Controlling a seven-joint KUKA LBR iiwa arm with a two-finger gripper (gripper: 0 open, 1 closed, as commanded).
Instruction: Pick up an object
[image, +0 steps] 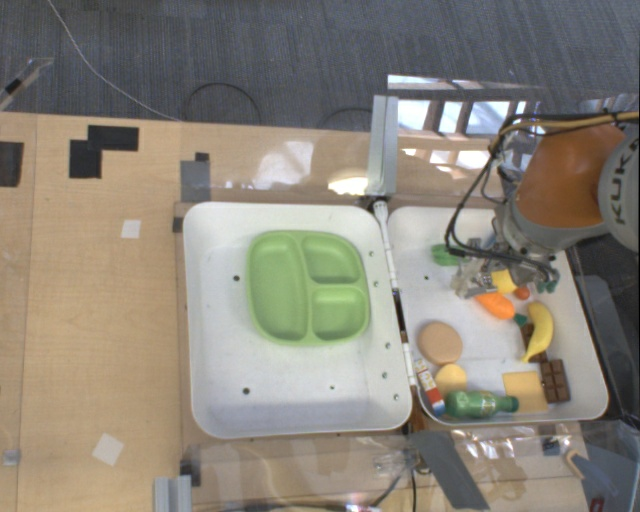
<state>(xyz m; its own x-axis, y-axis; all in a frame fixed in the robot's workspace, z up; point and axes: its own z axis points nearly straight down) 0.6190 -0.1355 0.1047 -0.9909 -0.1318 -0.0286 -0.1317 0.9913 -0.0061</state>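
Note:
The right bin (420, 240) holds the objects. An orange carrot-like piece (495, 305) lies just below my gripper (487, 279), which hangs low over the bin's upper middle. A yellow banana (539, 329) lies to the right of it. A tan round bun (440, 342) and a small yellow ball (451, 377) sit lower left. A green bottle (480, 403) lies along the near wall, beside a yellow cheese block (523, 388) and a brown chocolate bar (555, 380). A green piece (444, 255) shows left of the gripper.
The left bin (215, 400) carries a green divided plate (306, 286) in its middle. The grey arm with its orange band (565, 180) reaches in from the upper right over the right bin. Wooden bench surface (90, 300) stretches to the left.

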